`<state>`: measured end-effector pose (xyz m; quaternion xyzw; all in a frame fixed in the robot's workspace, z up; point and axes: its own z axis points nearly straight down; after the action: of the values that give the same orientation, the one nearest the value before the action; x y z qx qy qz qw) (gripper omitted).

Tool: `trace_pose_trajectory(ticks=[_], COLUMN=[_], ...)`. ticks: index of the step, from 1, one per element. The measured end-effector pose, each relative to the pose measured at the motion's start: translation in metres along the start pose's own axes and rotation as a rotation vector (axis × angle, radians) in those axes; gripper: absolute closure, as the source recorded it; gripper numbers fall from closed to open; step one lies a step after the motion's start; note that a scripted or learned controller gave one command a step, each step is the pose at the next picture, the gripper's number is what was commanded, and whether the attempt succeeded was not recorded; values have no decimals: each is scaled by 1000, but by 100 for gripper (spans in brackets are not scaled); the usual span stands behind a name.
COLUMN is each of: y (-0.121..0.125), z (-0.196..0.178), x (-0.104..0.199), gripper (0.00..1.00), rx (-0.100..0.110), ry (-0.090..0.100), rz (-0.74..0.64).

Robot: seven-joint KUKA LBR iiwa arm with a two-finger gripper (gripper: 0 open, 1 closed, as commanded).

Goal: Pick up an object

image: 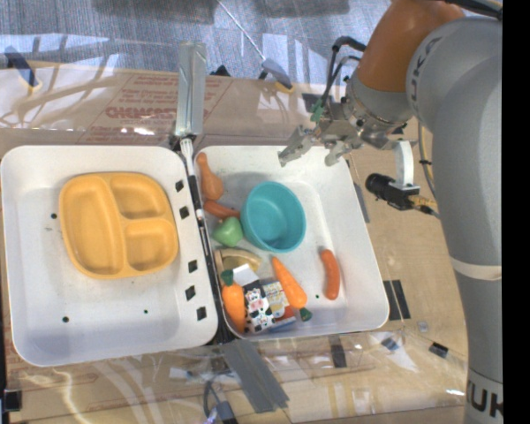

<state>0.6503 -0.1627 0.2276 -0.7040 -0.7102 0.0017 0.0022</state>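
1. Reaches in from the right: grey arm (464, 104) with orange band, bent over the far right corner of the right bin (358, 228).
2. Wrist turned down and leftward, cables and a black fitting hanging off its near side.
3. Gripper (315, 151) poised above the far rim of the right bin, two grey fingers (293, 149) spread apart, nothing between them.
4. Sits below and left of the gripper, apart from it: teal bowl (275, 216), upright, near the middle of the right bin.
5. Lies along the bin's left wall: a brown-orange drumstick-shaped toy (209, 177), then a small orange piece (221, 208) just beside the bowl.
6. Touching or nearly touching the bowl's left side: a green pepper-like toy (229, 231).
7. Clustered in the near left corner: a pale banana-like slice (238, 258), a round orange toy (233, 302), a carrot (288, 284) lying aslant, and a small printed carton (267, 306) tucked between them.
8. Lies alone toward the right side of the bin: a small orange-red sausage-shaped toy (331, 273), well apart from the cluster.
9. Holds in the left bin (35, 325): a yellow divided plate (117, 222), three compartments, flat on the floor.
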Motion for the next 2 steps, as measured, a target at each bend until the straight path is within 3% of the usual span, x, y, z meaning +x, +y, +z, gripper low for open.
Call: trace_pose_trajectory(ticks=[1,2], y=[-4,-4], z=[137,128], x=[58,60], gripper=[0,100], rx=[-2,1], ry=[-2,-1], rz=[165,160])
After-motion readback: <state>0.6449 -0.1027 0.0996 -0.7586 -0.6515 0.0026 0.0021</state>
